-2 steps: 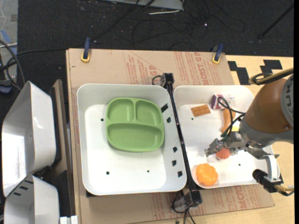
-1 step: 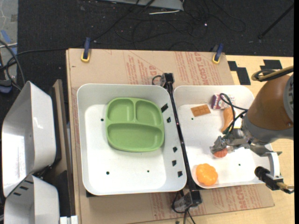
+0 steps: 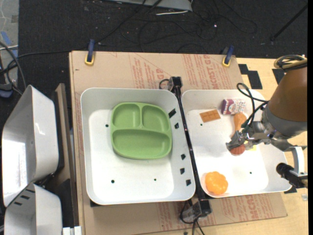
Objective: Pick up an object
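Note:
The right bin (image 3: 259,175) holds several objects. A round orange fruit (image 3: 215,182) lies near its front edge. A tan square cracker (image 3: 210,115), a purple and white packet (image 3: 232,105) and an orange carrot-like piece (image 3: 239,120) lie toward the back. A small red object (image 3: 237,150) sits mid-bin. My gripper (image 3: 237,142) is down right over the red object, touching or nearly touching it and partly hiding it. The grey arm with its orange band (image 3: 292,99) reaches in from the right.
The left bin (image 3: 93,131) holds a green divided plate (image 3: 141,130). A black divider (image 3: 185,136) runs between the two bins. Yellow clamps (image 3: 89,58) (image 3: 227,59) sit at the bench's back edge. White containers (image 3: 27,131) stand off the bench at far left.

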`<state>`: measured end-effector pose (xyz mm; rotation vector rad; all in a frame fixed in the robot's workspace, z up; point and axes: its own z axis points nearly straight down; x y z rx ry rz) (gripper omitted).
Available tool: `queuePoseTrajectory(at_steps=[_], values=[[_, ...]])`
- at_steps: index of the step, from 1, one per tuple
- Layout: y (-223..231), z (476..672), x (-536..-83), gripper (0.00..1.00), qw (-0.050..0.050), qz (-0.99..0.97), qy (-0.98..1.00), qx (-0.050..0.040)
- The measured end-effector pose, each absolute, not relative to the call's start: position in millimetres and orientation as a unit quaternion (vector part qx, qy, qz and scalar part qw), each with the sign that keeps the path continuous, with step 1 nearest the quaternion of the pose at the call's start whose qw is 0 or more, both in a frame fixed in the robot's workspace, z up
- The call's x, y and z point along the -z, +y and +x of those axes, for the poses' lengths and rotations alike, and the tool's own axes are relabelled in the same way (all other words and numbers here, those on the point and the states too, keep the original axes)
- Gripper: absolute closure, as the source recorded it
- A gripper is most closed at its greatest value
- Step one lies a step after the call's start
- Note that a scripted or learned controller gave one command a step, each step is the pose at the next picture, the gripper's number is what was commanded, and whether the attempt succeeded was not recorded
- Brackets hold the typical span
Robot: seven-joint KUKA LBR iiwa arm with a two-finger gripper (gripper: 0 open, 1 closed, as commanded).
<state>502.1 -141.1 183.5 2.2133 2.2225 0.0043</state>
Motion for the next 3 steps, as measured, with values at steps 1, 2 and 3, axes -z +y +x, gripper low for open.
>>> queuePoseTrajectory(at_steps=[1,2,3], values=[[-141,514.0,-237,1.0,0.003,0.706,0.709,-0.0014],[-141,515.2,-280,1.0,0.003,0.706,0.708,-0.0012],[-89,534.9,-264,1.0,-0.001,0.704,0.71,-0.0001]])
